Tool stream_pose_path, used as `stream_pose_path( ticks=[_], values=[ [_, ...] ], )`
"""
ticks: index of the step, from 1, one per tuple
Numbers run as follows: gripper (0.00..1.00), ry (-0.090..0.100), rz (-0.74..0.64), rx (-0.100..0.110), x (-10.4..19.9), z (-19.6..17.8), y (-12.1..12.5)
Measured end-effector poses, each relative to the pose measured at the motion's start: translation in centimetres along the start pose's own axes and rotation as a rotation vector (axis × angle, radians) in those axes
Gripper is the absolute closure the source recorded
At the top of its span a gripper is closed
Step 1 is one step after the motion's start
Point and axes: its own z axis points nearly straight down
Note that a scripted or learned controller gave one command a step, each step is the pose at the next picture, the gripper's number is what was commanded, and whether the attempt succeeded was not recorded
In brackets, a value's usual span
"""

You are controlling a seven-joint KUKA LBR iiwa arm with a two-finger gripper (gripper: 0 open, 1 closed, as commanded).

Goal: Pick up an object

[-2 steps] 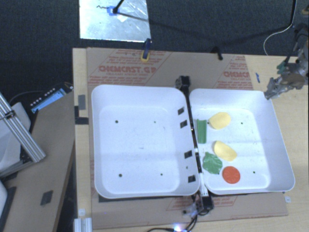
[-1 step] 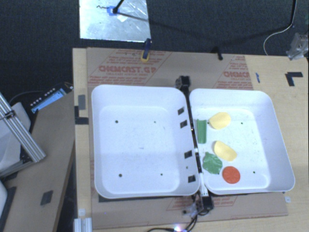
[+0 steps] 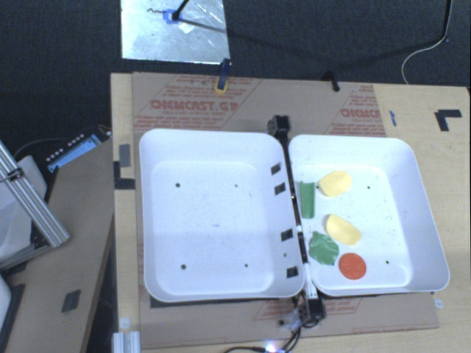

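The right bin point(image 3: 412, 197) holds several small objects near its left side. A yellow oval piece point(image 3: 335, 183) lies toward the back, and a second yellow piece point(image 3: 343, 230) lies nearer the front. A narrow green strip point(image 3: 307, 199) rests against the bin's left wall. A darker green leaf-like piece point(image 3: 323, 248) sits beside a round orange-red disc point(image 3: 352, 266) at the front.
The left bin point(image 3: 213, 212) stands beside the right one, joined by black clips point(image 3: 280, 190) along the shared edge. Both rest on a cardboard sheet point(image 3: 243, 101). A shiny metal plate point(image 3: 174, 19) lies at the back, and an aluminium frame point(image 3: 26, 197) stands at the left.
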Motion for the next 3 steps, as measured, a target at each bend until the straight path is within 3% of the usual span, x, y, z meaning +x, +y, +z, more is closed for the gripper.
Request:
stream_pose_path(
  ticks=[1, 2, 3],
  values=[
    [1.0, 0.005, -0.001, 0.013, 0.1, 0.9, 1.6],
    [1.0, 0.004, -0.001, 0.013, 0.1, 0.9, 2.8],
    [1.0, 0.007, 0.004, 0.014, 2.2, 0.7, -3.9]
  ],
)
